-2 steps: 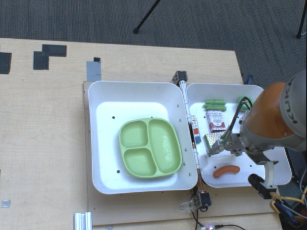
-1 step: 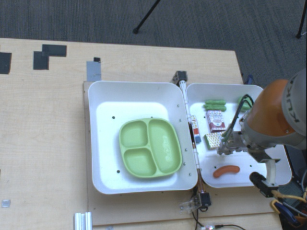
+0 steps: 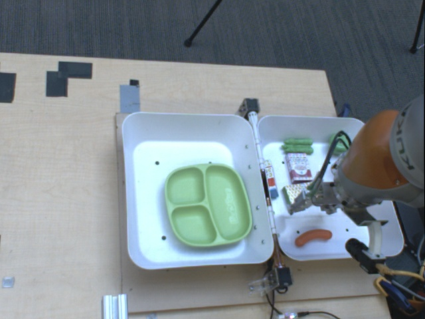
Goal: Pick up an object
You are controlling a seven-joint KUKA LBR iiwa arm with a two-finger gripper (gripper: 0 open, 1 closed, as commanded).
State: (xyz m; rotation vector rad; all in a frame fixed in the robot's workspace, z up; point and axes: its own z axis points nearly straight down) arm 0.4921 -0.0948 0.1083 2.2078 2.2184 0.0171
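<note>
The right bin [image 3: 287, 246] holds an orange sausage [image 3: 313, 237] near its front, a dark red packet [image 3: 299, 167] in the middle and a green bean-like piece [image 3: 297, 145] at the back. A small green-and-yellow patterned packet [image 3: 291, 192] lies left of centre. My gripper [image 3: 301, 203] hangs low over the front edge of that patterned packet, just behind the sausage. The wrist hides its tips, and I see nothing held.
The left bin [image 3: 143, 198] holds a light green divided plate [image 3: 208, 205]. A small red and blue item [image 3: 269, 181] lies along the wall between the bins. The arm's orange band [image 3: 375, 158] covers the right bin's right side.
</note>
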